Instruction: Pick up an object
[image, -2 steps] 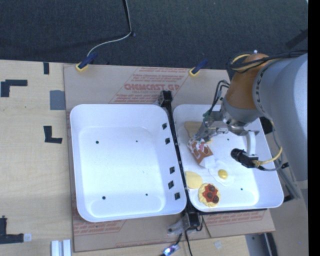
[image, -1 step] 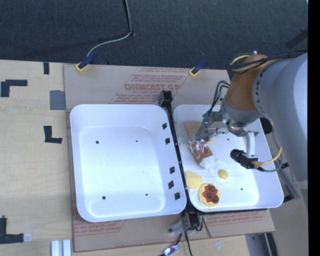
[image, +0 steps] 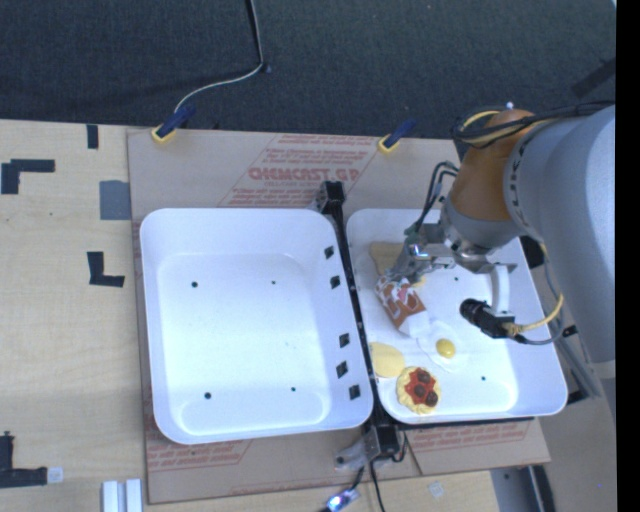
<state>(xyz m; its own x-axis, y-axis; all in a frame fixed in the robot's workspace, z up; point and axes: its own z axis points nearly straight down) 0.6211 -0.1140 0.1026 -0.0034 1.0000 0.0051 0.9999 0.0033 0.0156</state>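
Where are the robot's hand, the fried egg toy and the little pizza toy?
hand (image: 408, 268): camera view, between its fingertips, over the right bin.
fried egg toy (image: 444, 348): camera view, on its yellow yolk.
pizza toy (image: 419, 389): camera view, on its red topping.

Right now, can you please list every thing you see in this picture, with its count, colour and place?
white bins: two, side by side on the bench.
snack packet: one, red and white, right bin, under the gripper.
tan wedge: one, right bin, far side, beside the packet.
yellow disc: one, right bin, near side.
toy pizza: one, yellow with red topping, right bin, near edge.
toy fried egg: one, white with yellow yolk, right bin.
clamps: two, blue and yellow, far edge of the cardboard sheet.
arm: one, grey with orange band, from the right.
gripper: one, over the packet.
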